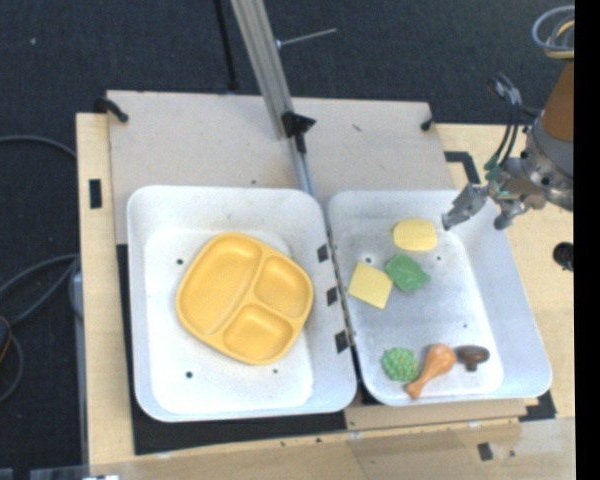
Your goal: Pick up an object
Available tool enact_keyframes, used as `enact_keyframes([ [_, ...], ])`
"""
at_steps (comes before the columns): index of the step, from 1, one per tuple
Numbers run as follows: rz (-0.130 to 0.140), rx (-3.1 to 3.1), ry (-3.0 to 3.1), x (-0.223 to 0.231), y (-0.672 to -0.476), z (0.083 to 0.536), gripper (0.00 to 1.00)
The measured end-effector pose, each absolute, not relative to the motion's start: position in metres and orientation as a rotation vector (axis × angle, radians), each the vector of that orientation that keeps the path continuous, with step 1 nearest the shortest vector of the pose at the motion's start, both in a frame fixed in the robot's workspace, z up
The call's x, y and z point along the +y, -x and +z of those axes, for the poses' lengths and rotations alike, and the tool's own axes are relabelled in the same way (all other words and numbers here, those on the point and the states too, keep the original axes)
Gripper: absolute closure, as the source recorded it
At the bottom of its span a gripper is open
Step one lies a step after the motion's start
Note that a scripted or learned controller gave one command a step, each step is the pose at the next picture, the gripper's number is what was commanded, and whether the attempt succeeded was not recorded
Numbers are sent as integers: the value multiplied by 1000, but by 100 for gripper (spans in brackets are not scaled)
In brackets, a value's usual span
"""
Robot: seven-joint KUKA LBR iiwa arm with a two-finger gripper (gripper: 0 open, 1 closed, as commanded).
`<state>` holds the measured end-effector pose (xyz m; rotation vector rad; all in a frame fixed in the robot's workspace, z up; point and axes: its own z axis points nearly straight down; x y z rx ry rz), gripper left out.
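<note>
The right bin (500,298) holds several toy foods. A pale yellow oval piece (415,234) lies near its far edge, with a green leafy piece (408,272) and a yellow square slice (370,285) just below it. Along the front lie a green broccoli (399,363), an orange drumstick (430,368) and a brown mushroom (471,355). My gripper (482,212) hangs over the bin's far right part, right of the yellow oval and apart from it. It is open, with nothing between its two fingers.
The left bin (160,368) bears a yellow three-compartment plate (245,296). A metal pole (270,68) slants up from between the bins at the back. Cables hang off the arm's wrist (540,158) at the right edge.
</note>
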<state>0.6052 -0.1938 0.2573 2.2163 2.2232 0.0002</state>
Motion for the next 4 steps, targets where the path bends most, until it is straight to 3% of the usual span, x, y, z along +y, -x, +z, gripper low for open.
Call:
enact_keyframes([
  [1,-1,2223,-2216,-194,-605,257,0],
  [2,-5,2223,-2222,-189,-597,208,0],
  [4,-1,2218,-2222,-192,-604,100,0],
])
